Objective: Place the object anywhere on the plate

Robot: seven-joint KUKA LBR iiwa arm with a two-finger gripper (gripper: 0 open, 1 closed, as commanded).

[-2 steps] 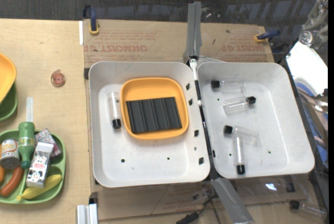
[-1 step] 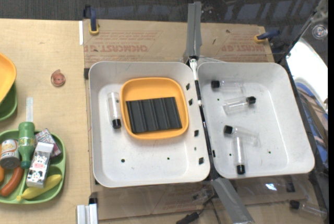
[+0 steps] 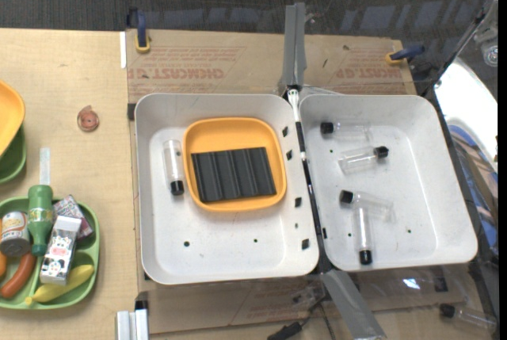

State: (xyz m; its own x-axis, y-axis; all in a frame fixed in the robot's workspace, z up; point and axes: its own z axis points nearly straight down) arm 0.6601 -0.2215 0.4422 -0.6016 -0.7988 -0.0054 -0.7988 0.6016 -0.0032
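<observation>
Clear plastic vials with black caps are the objects here, and four of them lie scattered in the right white bin (image 3: 444,172): one near the top left (image 3: 337,127), one just right of it with its cap pointing right (image 3: 364,159), one in the middle (image 3: 366,204), and one lower down with its cap toward the front edge (image 3: 363,235). They all lie flat on their sides and apart from each other, which by the look of it leaves each one free for a pick from above.

Over in the left white bin (image 3: 158,251) sits the orange square plate (image 3: 234,132), carrying a dark ribbed insert (image 3: 234,174) across its middle. That insert takes up most of the plate's floor, so a round vial set down there would probably settle into a groove rather than roll off. A fifth clear vial with a black cap (image 3: 173,167) lies just beside the plate's left rim, on the bin floor, not on the plate.

The claw cannot be judged at this moment; whether it is wide or narrow cannot be told.

Between the two bins runs a raised divider (image 3: 305,172), which any carry from right to left would have to clear. Off to the left on the wooden counter (image 3: 79,61) stands a green tray of toy food (image 3: 87,267), well away from the action.
</observation>
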